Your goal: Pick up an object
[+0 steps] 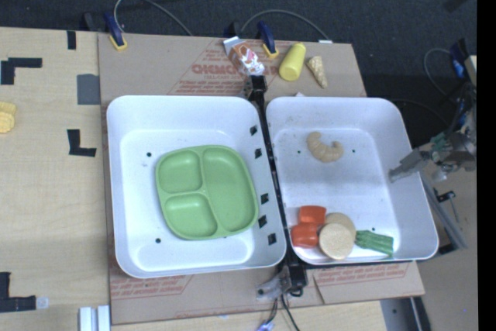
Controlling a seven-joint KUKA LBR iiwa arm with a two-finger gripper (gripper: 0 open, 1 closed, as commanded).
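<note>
Nearest in the right shallow white bin (387, 120) lie a round beige disc (338, 239), a red-orange block (308, 225) touching it and a green strip (374, 242). Farther back sits a curled tan croissant-shaped toy (325, 147). My claw (434, 153) hangs at that bin's right rim (spread or pressed together, I cannot tell). The left bin holds a green divided plastic plate (205, 191).

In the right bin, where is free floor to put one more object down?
Right bin: bare floor lies between the croissant and the front pile, also along the right wall. The front is crowded: red block, round biscuit, green piece.
</note>
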